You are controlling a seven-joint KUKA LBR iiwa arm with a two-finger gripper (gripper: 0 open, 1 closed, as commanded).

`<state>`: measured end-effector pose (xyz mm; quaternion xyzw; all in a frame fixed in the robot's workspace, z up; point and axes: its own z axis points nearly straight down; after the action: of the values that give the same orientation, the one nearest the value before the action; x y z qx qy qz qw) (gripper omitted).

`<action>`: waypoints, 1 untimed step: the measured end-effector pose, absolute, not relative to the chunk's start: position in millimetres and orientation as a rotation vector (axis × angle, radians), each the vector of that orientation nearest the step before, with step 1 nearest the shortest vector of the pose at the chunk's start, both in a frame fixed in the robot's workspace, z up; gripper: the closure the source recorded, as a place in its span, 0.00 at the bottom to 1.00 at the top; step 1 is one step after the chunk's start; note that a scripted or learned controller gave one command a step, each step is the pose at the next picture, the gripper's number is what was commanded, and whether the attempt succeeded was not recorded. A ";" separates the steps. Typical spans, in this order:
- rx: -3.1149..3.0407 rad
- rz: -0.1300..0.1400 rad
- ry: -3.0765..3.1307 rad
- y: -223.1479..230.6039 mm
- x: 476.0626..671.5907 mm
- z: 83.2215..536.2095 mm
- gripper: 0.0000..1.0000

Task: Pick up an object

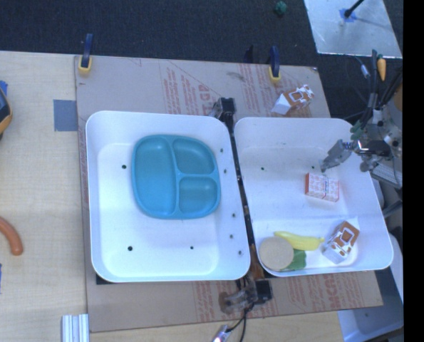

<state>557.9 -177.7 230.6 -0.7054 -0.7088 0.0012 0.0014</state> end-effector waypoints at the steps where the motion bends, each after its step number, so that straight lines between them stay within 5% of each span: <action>1: -2.215 -0.002 -2.234 -172.9 587.4 95.0 0.00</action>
<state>587.4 -172.9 95.0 -0.7042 -0.7100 -0.0006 -0.0022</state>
